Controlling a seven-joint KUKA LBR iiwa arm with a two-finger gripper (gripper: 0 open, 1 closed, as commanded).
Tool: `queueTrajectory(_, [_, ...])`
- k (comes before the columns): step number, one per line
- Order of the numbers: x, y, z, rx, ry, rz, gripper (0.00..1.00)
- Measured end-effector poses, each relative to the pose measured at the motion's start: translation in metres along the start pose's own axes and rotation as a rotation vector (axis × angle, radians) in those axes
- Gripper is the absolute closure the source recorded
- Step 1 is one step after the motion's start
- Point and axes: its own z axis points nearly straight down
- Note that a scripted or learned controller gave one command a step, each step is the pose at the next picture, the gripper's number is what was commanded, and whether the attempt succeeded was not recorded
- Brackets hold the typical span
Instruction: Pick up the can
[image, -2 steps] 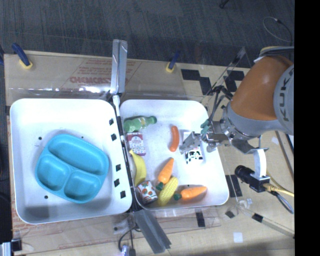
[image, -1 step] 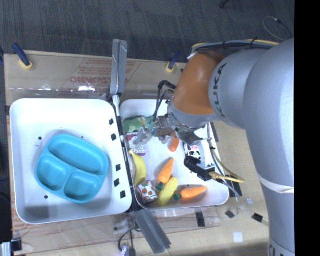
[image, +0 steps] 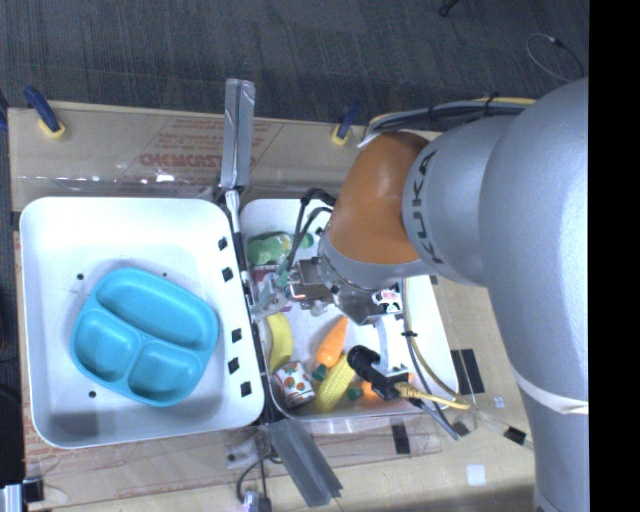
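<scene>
The can (image: 292, 382) is lying low-centre in the right bin (image: 425, 310): probably light, stiff, slick; best gripped across its sides. Gripper (image: 300, 285) state: cannot tell.

Bulky grey arm (image: 520, 200), orange band (image: 375, 200), black KUKA lettering, black cables near wrist

Bright, even light from overhead here, and the white left bin (image: 40, 300) nearly washes out. Soft shadow pools beside the blue tray (image: 145, 332), on its near-left. A broad sheen runs along the grey arm (image: 520, 200). Focus is slightly soft throughout; the dark floor (image: 300, 50) at the far edge looks grainy.
</scene>
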Motion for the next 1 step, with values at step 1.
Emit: queueTrajectory(1, [0.008,0.1202,-0.0007,-0.003,-0.001,-0.04,0.0])
